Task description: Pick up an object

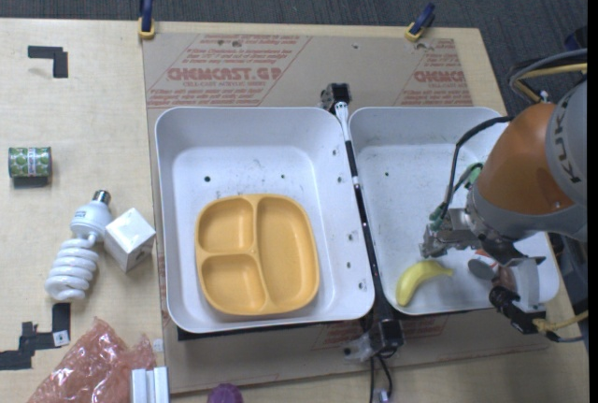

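The arm (547,172) reaches in from the right, its orange band bulking large above the wrist. The wrist bends down and leftward, cables looping along it. The gripper (437,240) hangs low at the wrist's left end, pointing down; it looks small and blurred here, so its exact pose is hard to make out.

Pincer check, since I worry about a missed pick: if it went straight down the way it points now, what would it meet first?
Probably the banana: the pincer hangs just above its upper end in the right bin. Depth is unclear from this slanted view, so it could instead land on the bin floor beside the fruit.
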`<state>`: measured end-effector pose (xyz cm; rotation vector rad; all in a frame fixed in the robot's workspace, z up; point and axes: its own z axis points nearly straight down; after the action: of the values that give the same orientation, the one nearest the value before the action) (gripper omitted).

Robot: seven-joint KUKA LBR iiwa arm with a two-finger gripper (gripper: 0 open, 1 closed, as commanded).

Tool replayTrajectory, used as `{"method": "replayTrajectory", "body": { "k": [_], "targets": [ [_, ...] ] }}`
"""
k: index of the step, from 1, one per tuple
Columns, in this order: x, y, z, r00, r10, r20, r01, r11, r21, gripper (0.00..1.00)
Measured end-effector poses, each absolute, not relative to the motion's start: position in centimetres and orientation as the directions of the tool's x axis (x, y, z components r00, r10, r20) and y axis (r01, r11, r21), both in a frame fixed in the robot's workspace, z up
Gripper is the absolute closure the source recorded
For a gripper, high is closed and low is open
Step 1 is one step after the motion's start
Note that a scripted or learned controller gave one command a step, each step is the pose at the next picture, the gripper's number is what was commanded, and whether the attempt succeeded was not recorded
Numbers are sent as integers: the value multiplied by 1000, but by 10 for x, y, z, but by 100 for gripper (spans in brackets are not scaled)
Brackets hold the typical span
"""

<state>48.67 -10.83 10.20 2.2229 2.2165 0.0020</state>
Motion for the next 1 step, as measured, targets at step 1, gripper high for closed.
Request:
{"method": "replayTrajectory", "body": {
  "k": [1],
  "targets": [
    [552, -102, 139, -2, 1000, -1, 1000, 2, 1, 100]
  ]
}}
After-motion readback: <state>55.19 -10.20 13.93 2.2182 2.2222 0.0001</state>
